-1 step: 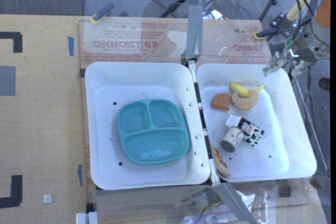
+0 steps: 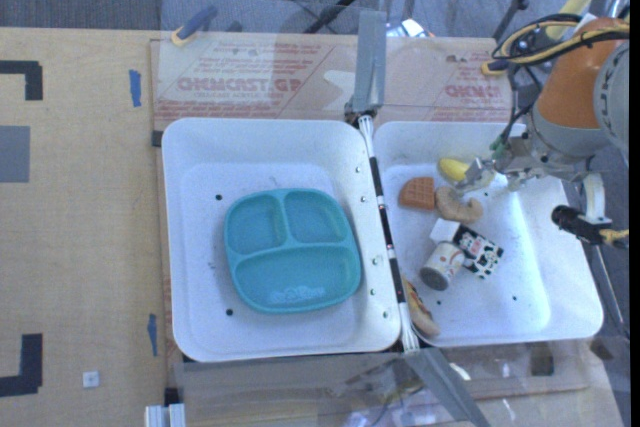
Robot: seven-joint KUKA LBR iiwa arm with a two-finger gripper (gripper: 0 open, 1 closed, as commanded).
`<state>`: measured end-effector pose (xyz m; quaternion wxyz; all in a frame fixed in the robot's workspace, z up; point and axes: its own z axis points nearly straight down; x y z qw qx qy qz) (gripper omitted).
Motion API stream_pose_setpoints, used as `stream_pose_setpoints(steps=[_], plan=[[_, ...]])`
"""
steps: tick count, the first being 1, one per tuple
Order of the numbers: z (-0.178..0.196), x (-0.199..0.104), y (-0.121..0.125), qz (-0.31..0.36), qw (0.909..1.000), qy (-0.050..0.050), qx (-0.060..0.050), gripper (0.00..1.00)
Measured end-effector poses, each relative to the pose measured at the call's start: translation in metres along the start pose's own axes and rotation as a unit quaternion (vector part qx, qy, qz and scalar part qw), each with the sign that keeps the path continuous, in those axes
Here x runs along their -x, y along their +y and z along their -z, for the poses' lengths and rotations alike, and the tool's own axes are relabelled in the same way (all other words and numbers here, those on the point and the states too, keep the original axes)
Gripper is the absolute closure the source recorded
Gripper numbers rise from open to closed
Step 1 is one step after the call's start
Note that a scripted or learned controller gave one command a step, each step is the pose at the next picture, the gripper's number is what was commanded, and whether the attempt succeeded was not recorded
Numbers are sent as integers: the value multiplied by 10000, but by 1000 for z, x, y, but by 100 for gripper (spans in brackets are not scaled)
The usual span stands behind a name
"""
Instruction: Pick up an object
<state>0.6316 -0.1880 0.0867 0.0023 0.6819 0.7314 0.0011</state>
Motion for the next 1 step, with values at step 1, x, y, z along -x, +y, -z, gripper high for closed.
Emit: stream_pose_setpoints(steps=[1], plan=[[1, -51, -108, -258, 9997, 11, -10, 0]])
